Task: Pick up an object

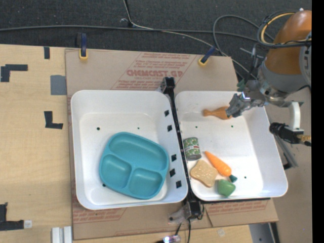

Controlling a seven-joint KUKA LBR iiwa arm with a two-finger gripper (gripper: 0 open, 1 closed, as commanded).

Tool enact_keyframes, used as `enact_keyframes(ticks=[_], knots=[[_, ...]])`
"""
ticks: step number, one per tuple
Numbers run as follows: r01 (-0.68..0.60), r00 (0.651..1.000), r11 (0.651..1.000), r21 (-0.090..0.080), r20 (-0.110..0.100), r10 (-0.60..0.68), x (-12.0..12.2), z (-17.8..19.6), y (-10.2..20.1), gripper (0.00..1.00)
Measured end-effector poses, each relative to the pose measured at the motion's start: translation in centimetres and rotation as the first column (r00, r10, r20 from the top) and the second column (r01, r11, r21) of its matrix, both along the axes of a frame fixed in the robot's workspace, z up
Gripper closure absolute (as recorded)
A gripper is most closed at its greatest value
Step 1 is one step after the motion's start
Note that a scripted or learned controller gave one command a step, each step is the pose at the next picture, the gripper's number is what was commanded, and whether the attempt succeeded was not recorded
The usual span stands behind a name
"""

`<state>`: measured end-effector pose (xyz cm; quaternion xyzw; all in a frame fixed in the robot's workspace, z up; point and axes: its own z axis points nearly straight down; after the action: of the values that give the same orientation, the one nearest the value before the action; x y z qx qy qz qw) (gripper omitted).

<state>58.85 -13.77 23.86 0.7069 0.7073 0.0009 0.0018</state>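
Grey KUKA arm with orange band reaches in from the right edge of the counter; its two-finger gripper sits low over the far part of the right-hand shallow white plastic bin, right at the tan-orange drumstick-shaped toy.

The drumstick lies near the right bin's far edge, roughly mid-width, thick end toward the gripper. The gripper tip touches or overlaps that end, but whether the fingers are apart, together or clamped on it I cannot tell (dark tip, too small to resolve). Not calling it held.

Other things, all bunched at the right bin's near-left corner:
- small green-labelled cylindrical can, against the left wall
- orange plastic carrot, just beside the can
- tan slice of toy bread, touching the carrot
- green rounded toy vegetable, closest to the near edge

The left-hand shallow white bin carries a teal three-compartment plastic tray, toward its near side.

Step in hand, as a judgement: the grasp attempt on the drumstick, at or just before closure. The next move calls for a firm close on the thick end, then a straight lift clear of the bin floor. The rounded, tapered shape could squirt out sideways, so the bite needs to be centred.
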Motion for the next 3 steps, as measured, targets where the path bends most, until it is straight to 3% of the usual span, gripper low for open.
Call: enact_keyframes(ticks=[3], knots=[[-0.005, 1.000, 1.000, 0.002, -0.007, 0.005, -2.4, -1.5, 15.0, 1.00]])
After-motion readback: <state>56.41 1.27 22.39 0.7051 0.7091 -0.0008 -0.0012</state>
